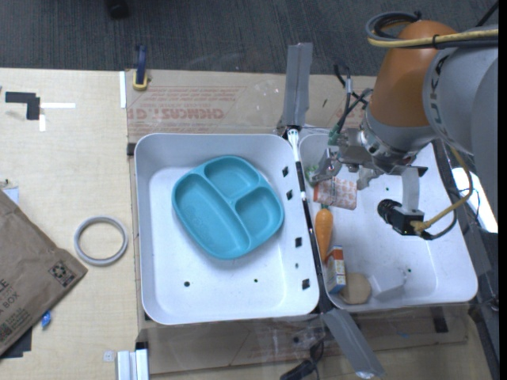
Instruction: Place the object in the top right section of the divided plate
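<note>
A blue divided plate (pixel 228 206) lies in the left white bin (pixel 158 291), with two small sections on its upper right side and one large section on the left. My gripper (pixel 342 171) hangs over the upper left part of the right bin (pixel 451 283). Right under it is a pink and white speckled packet (pixel 339 194); whether the packet is gripped or just lying below is unclear. An orange carrot (pixel 323 229) lies just below the packet, along the bin's left wall.
A small red and white box (pixel 337 267) and a tan rounded lump (pixel 357 288) sit at the front left of the right bin. A roll of tape (pixel 101 239) and a brown cardboard piece (pixel 28 271) lie on the bench to the left.
</note>
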{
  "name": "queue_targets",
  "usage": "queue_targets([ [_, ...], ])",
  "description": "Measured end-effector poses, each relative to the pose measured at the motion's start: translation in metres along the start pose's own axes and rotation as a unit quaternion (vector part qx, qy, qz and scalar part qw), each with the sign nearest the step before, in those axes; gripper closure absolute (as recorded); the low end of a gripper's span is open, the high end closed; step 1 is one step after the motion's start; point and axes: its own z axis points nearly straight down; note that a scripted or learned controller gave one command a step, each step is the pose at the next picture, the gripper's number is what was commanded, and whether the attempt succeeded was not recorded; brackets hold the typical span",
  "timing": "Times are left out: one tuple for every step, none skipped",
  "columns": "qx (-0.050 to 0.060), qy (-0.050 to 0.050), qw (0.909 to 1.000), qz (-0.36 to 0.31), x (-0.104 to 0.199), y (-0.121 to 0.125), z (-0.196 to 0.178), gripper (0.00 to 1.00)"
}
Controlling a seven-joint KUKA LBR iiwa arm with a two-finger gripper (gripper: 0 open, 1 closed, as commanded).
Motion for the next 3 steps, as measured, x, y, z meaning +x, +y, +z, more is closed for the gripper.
queue_targets([
  [0.0,0.001,0.9987,-0.051,0.013,-0.037,-0.006,1.0],
  [-0.001,0.001,0.9915,-0.13,0.002,-0.018,0.018,1.0],
  [-0.001,0.001,0.989,-0.148,-0.038,-0.039,0.017,1.0],
])
